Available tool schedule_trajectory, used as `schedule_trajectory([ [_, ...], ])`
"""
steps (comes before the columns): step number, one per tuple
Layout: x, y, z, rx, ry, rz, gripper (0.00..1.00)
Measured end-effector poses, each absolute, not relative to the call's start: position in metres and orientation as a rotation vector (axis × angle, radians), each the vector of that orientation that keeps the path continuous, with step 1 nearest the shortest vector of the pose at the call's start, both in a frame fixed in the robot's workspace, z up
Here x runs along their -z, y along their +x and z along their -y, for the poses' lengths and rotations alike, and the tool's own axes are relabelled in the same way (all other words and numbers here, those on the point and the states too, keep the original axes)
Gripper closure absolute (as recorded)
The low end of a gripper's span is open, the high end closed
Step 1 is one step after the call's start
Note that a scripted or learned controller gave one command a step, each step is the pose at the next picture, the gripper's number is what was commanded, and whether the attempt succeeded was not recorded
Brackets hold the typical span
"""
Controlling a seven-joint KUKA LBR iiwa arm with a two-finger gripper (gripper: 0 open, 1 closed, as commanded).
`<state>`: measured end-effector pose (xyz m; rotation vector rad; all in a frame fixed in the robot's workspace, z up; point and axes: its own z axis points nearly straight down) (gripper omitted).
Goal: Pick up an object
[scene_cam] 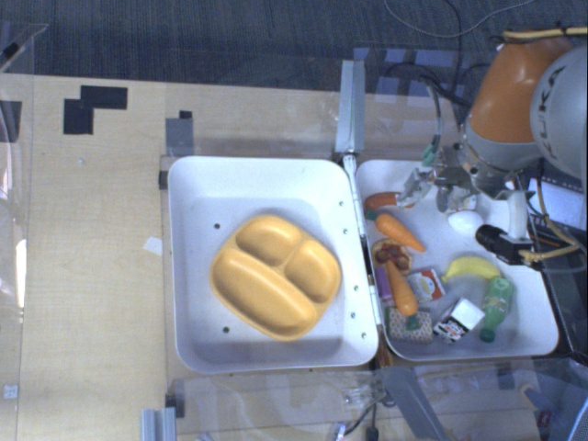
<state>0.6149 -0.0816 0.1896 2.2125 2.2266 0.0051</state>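
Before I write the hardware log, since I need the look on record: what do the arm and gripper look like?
The arm is a rounded grey body with a broad orange band above the wrist and part of dark lettering on the grey shell. The gripper is a small metallic grey assembly over the right bin. Thin dark cables loop behind the arm, with more wiring by the wrist.

Bright, even light; slightly soft.

A pale wooden bench top (92,246) is lying under even light, bearing black tape marks (92,107), while dark blue-grey carpet (184,16) is stretching behind it.
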Motion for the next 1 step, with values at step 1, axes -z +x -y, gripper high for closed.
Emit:
schedule_trajectory([
  [1, -0.0889, 0.6008, 0.0887, -0.013, 2.148, -2.281, 0.00],
])
